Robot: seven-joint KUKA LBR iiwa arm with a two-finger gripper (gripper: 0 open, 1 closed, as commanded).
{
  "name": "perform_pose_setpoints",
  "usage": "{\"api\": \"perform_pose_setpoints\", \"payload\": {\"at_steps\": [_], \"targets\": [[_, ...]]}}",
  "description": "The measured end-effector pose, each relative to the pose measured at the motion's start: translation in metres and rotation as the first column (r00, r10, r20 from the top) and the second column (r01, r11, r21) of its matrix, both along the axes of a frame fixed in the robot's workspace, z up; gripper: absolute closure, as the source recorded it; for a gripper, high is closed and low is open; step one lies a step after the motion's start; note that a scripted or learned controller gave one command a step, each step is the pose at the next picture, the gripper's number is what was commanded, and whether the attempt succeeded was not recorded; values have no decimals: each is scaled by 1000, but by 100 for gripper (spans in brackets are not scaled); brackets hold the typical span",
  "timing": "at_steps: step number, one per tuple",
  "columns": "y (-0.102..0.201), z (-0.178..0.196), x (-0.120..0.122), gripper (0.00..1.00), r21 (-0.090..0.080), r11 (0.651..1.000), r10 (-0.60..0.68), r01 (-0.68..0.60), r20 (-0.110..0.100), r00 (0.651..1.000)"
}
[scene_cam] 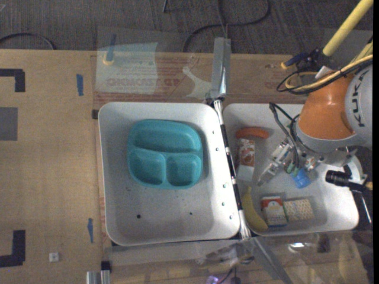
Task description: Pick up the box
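A small red-and-white box [273, 210] lies flat near the front of the right bin [343, 218]. A tan patterned block [298, 209] sits right beside it on its right. My gripper [273, 163] hangs over the middle of the right bin, behind the box and a little to its left, apart from it. Nothing shows in the gripper. The orange band of the arm [324, 114] is above and to the right of it.
A yellow banana [254, 213] lies against the right bin's left wall, next to the box. A red-lidded cup [249, 145] lies on its side at the back left. A small blue item [301, 178] sits under the wrist. The left bin [118, 218] holds a teal divided plate [166, 152].
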State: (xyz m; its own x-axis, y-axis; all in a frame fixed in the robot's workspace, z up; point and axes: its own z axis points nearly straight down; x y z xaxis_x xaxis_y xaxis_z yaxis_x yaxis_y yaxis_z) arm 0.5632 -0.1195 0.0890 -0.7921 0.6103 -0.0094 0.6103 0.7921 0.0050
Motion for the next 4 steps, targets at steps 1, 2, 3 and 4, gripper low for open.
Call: {"api": "perform_pose_setpoints", "payload": {"at_steps": [1,2,3,4], "targets": [[-1,13,4,100,-4,1000,-1,1,15,1000],[-33,121,23,100,-1,991,132,-133,-4,991],[-33,120,23,0,-1,991,132,-132,-5,991],[-14,6,-10,0,0,983,182,-182,-4,983]]}}
